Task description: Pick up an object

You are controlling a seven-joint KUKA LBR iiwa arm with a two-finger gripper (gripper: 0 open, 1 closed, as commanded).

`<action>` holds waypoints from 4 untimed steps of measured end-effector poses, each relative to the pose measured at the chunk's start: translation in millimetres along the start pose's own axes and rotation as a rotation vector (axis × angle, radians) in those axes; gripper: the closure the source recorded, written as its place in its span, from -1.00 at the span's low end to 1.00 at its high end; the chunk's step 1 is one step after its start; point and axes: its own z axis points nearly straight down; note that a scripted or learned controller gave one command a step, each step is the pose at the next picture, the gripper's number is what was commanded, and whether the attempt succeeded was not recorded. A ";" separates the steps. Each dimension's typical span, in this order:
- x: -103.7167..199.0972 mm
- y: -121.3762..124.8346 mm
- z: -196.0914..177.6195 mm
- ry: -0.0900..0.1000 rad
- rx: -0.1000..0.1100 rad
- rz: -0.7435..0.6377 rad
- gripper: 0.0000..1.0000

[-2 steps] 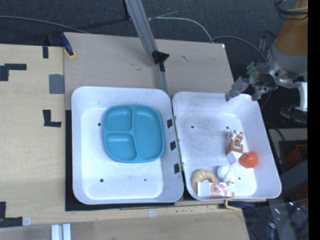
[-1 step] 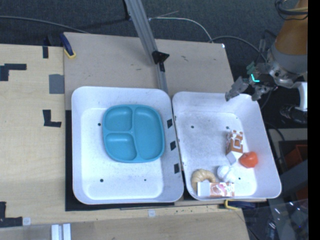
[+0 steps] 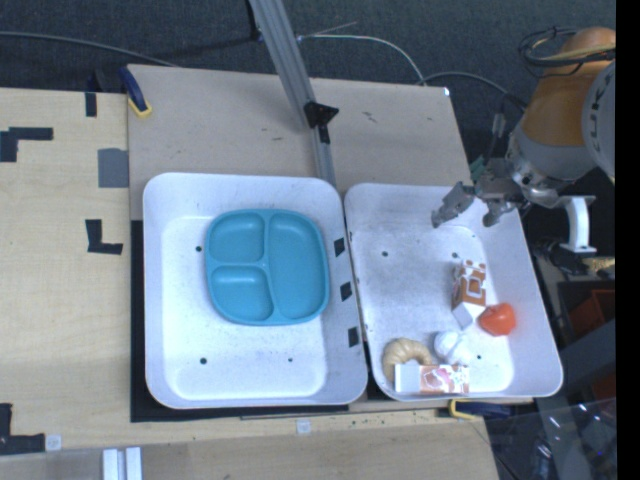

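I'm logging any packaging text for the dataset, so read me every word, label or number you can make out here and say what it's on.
No text here can be read.
Orange-and-white carton: printed pattern, too blurred to read.
Red-and-white packet: print too small to read.
Blue divided plate: no markings.

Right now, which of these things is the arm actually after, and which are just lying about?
Part of the job:
tool, open
orange ball
small carton
croissant
flat packet
white lump

Just lying about:
blue divided plate
metal pole
cables
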 end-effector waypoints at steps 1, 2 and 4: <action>-4.0 -9.5 58.6 0.000 0.000 0.001 -1.00; -3.5 -9.3 110.7 -0.002 -0.007 0.000 -1.00; -0.9 -14.4 55.4 -0.001 -0.011 0.001 1.00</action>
